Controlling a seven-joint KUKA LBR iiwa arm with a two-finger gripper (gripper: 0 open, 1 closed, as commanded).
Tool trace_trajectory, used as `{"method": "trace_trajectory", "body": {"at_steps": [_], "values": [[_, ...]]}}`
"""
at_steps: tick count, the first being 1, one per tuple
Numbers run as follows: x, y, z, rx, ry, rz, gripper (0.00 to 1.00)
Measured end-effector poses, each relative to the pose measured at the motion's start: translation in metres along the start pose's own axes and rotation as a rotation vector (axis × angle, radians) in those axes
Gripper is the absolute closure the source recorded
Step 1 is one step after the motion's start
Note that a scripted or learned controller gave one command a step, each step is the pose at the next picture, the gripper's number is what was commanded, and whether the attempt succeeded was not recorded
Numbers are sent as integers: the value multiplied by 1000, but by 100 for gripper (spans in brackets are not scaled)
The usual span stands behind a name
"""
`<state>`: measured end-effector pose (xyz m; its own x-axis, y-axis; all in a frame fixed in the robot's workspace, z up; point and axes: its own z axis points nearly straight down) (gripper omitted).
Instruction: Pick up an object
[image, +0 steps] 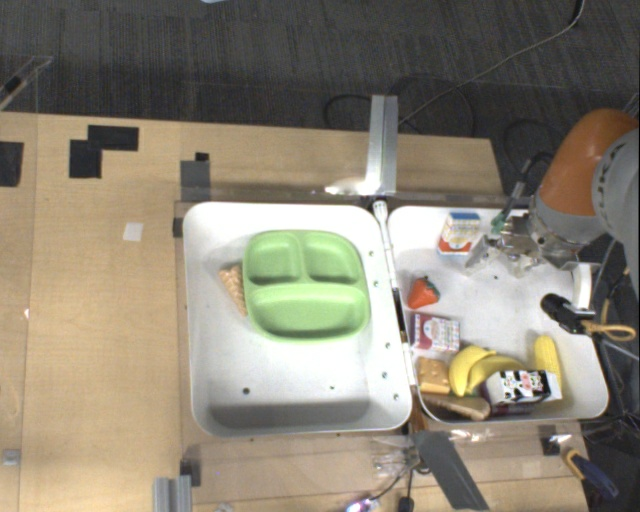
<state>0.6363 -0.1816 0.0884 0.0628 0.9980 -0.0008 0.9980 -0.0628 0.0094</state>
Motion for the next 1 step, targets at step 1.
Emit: {"method": "trace_trajectory", "body": {"at_steps": [1], "values": [[2, -60, -3, -4, 0, -104, 0]]}}
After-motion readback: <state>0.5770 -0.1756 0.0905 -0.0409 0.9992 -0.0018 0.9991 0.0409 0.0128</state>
